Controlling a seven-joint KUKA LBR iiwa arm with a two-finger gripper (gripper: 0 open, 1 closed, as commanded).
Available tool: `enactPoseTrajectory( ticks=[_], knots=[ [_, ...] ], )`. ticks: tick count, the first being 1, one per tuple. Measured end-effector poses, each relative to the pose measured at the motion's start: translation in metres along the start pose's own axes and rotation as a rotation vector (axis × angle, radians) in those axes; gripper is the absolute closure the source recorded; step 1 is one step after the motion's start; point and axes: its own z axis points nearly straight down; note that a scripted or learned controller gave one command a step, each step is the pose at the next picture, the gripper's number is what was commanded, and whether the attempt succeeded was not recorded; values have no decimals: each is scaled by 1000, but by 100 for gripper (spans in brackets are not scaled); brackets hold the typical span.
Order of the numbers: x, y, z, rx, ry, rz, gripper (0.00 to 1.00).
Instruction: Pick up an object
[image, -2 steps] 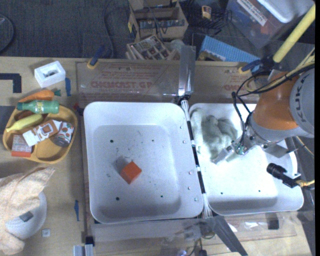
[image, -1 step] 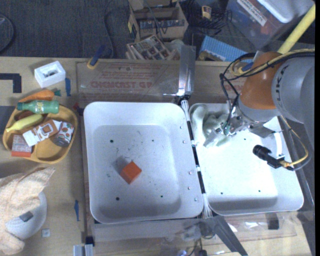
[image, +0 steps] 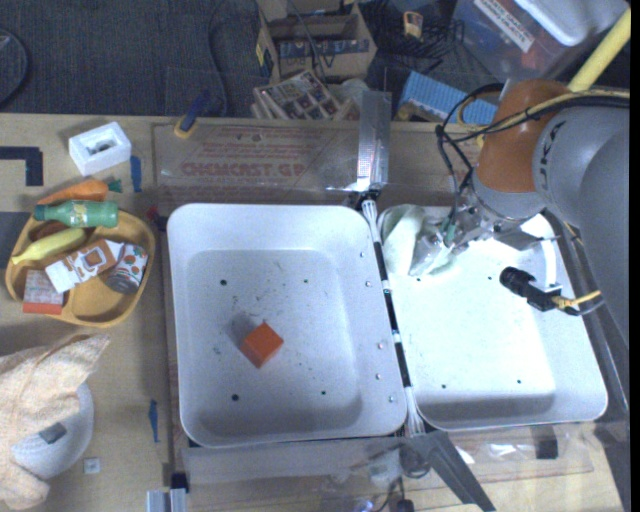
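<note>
Left bin (image: 200, 250): orange block (image: 262, 343) resting alone on the floor, a little toward 7 o'clock from the bin's centre, turned like a diamond with one corner toward 12 o'clock; nearly cubic, so no clear long axis. Right bin (image: 560, 400): hand (image: 437, 250) low at the far-left corner, just beside the shared wall, nothing seen between the fingers; opening blurred, impossible to tell wide or narrow. From the hand, block toward 8 o'clock, well apart, across the dividing wall. Probably a crossing needed before any descent.

faint reddish lettering on clear panel (image: 262, 162) behind bins, not legible
</note>
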Motion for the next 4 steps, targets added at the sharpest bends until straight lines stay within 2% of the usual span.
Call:
enactPoseTrajectory(
  ticks=[1,2,3,4],
  knots=[
    [13,-44,-1,-17,-7,156,0],
    [27,13,-97,-9,-4,268,0],
    [-11,-3,-8,-9,-3,38,0],
    [-11,-2,-17,-8,-5,37,100]
  ],
)
